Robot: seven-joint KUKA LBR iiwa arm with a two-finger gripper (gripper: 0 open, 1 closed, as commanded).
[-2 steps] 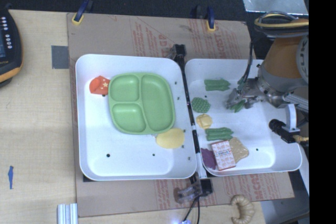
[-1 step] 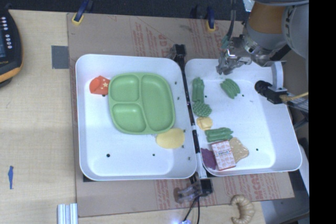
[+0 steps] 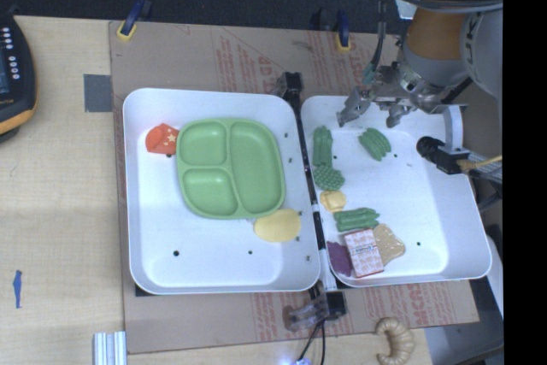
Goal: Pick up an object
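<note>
Green pod lies diagonally below spread fingers.

Two white bins sit on brown cardboard printed with faded red lettering. The left bin holds a pale green divided tray, a red piece with a yellow star and a pale yellow piece; the right bin holds dark green pieces and a red-and-white packet
</note>
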